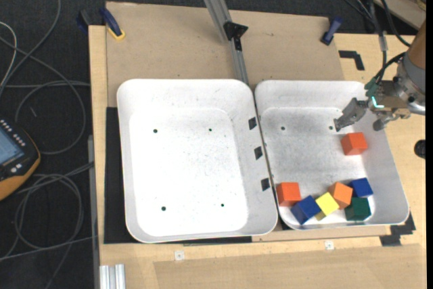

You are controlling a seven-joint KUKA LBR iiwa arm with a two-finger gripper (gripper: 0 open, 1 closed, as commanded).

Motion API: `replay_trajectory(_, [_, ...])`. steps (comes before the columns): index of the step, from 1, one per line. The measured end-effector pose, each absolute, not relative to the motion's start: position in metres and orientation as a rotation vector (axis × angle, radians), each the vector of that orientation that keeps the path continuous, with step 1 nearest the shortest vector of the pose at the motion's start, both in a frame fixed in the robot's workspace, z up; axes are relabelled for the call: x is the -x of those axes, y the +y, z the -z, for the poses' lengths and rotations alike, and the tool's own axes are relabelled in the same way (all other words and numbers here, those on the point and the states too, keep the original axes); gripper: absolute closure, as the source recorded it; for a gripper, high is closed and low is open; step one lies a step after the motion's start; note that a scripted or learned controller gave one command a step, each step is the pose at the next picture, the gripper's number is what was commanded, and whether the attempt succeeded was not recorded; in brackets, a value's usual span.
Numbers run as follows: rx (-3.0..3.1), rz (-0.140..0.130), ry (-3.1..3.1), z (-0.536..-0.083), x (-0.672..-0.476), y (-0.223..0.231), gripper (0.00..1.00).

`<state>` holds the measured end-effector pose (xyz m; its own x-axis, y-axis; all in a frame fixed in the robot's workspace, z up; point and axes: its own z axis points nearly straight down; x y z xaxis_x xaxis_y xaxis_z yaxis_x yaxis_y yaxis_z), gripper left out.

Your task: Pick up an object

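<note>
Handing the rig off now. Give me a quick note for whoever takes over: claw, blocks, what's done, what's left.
Claw: open, nothing between its fingers, poised over the far right part of the right bin.
Nearest target: lone orange block, just on the near side of the claw, apart from the rest.
Other blocks: cluster at the bin's near edge, with an orange block, blue block, yellow block, another orange, another blue and a green block.
Done: no pick yet.
Left: descend, close on a block, lift.
</note>
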<state>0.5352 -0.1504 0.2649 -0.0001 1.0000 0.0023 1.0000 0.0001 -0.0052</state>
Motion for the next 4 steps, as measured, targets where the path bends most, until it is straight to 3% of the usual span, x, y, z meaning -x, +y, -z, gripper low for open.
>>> replay_trajectory(1, [2.22,0.001,-2.221,-0.267,-0.536,-0.15,0.0])
replay_trajectory(2, [2.217,-0.005,-2.217,-0.207,-0.543,-0.15,0.0])
replay_trajectory(4, [2.216,-0.005,-2.216,-0.096,-0.539,-0.157,0.0])
